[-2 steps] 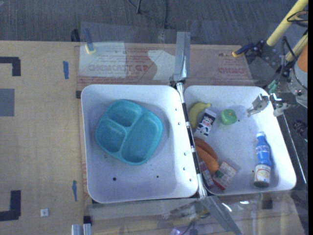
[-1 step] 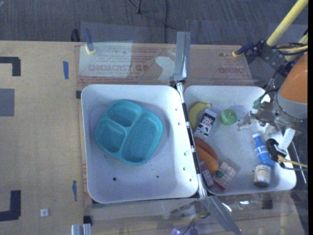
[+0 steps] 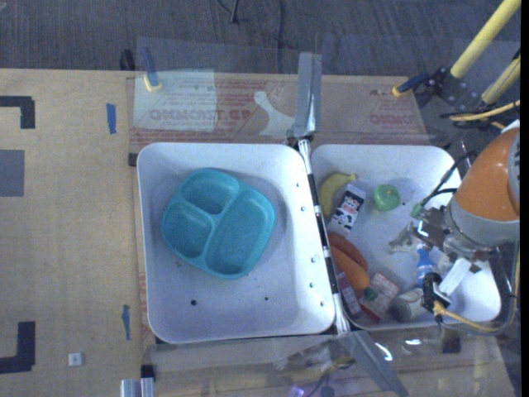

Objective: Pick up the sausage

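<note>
The sausage [image 3: 350, 261] lies left of the gripper [image 3: 413, 236], long axis running far-left to near-right; finger state cannot be told

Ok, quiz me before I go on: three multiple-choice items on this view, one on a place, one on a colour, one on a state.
1. Where does the sausage lie?
A. In the right bin, by its left wall
B. On the blue plate
C. On the bench outside the bins

2. What colour is the divided plate in the left bin?
A. Red
B. Blue
C. Yellow

3. How does the sausage stand to the gripper?
A. Between its fingers
B. Lying in the bin, apart from it
C. Lifted above the bins

Answers: 1 A, it lies along the right bin's left wall, below the banana. 2 B, the plate is teal-blue. 3 B, bare bin floor separates them.
</note>
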